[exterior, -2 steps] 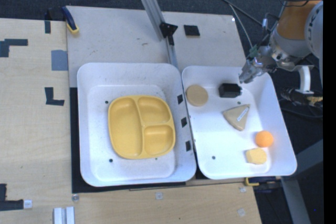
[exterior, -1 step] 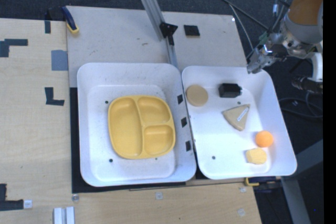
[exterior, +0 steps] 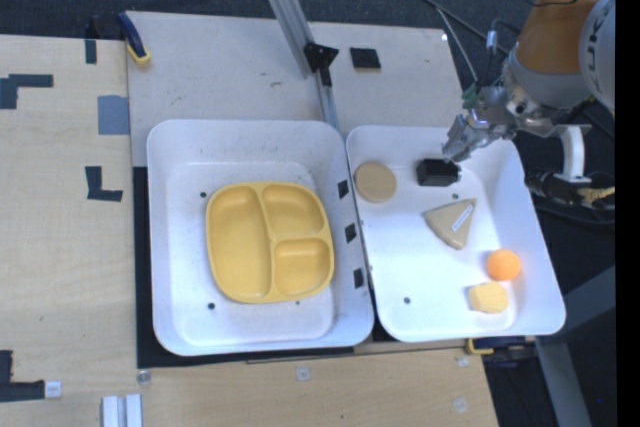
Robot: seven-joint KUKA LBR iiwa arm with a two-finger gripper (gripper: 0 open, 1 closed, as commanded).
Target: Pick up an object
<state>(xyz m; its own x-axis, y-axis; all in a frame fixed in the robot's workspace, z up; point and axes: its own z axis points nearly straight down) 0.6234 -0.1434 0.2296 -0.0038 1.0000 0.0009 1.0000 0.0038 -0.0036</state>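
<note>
Nearest, a yellow block lay in the right bin (by an orange ball); the gripper hovered above a black block, grip state unclear.

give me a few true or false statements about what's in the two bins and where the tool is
1. The yellow divided plate lies in the left bin. True.
2. The orange ball sits in the same bin as the plate. False: it is in the right bin, near that bin's right wall.
3. The tool hangs over the upper part of the right bin, just above the small black block. True.
4. The round tan disc rests in one of the plate's compartments. False: it lies on the right bin's floor, near its left wall.
5. The tan wedge lies between the black block and the orange ball. True.
</note>
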